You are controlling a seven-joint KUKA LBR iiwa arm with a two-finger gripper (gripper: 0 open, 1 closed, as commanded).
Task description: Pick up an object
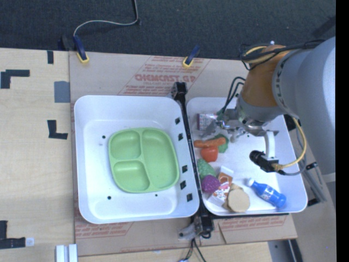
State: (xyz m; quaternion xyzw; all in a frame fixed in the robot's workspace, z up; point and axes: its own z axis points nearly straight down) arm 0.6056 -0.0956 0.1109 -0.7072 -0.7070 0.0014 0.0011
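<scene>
The gripper (218, 125) is seen low in the right bin (294, 198), at its upper left, beside a crumpled silver packet (206, 120) and just above an orange carrot-like toy (210, 143); whether anything is held cannot be told, since the tip is masked by the wrist hardware. No object is seen lifted: the candidates all lie in the right bin, packed along its left wall. Below the carrot lie a red piece (209, 154), a green leafy toy (205, 168), a purple toy (210, 184), a red-and-white carton (221, 190) and a tan round biscuit-like piece (238, 200), with a blue bottle (268, 194) apart to the right. A failed grasp is judged likely because the items are touching, so two could be pinched at once or one pushed aside. A collision with the bin wall or the black divider (184, 125) is also possible, the tip being so near them. The thin foil could slip out when raised. The left bin (90, 201) carries a green sectioned plate (144, 160). Red printing on the cardboard sheet (109, 72) laid on the desk (27, 146) appears to read "CHEMCAST GP"; writing on the carton and bottle is too small to be read.
</scene>
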